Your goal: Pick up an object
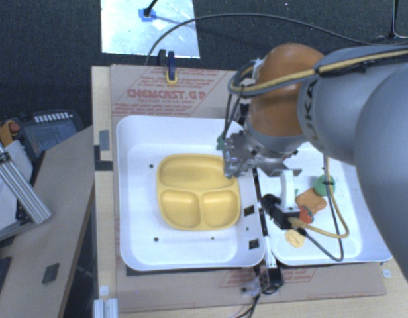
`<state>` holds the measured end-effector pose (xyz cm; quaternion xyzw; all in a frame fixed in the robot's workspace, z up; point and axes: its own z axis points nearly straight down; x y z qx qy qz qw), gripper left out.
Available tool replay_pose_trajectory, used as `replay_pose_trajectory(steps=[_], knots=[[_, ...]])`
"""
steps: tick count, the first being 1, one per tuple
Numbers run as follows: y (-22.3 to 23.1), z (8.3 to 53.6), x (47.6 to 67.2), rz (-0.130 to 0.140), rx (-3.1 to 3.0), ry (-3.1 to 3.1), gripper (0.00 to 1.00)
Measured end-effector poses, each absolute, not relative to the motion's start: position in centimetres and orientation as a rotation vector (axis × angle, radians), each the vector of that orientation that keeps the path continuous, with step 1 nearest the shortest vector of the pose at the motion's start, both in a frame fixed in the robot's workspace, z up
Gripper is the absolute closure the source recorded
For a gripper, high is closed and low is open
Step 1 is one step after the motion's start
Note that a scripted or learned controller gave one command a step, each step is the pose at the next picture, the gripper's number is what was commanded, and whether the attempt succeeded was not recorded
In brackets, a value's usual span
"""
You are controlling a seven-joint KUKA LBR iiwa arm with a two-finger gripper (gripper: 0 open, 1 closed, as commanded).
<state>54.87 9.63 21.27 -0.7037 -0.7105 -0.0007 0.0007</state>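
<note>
The jaws touch the near rim of the yellow divided tray in one white bin; whether they are clenched cannot be told. Beyond them, the other bin holds an orange piece, a green piece and a pale piece.

Two white bins sit side by side on a brown cardboard sheet printed with red lettering. The left bin holds a yellow divided tray with one long compartment at the far side and two smaller ones nearer the camera. The grey arm reaches in from the right, and its gripper is at the tray's right far edge, perhaps touching the rim. The right bin holds a small orange piece, a green piece just beyond it, and a pale yellow piece nearer the front wall.
</note>
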Motion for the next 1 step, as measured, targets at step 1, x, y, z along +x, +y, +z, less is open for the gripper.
replay_pose_trajectory(steps=[1], knots=[[9.31, 21.29, 54.93, -0.001, -2.218, -2.225, 0.00]])
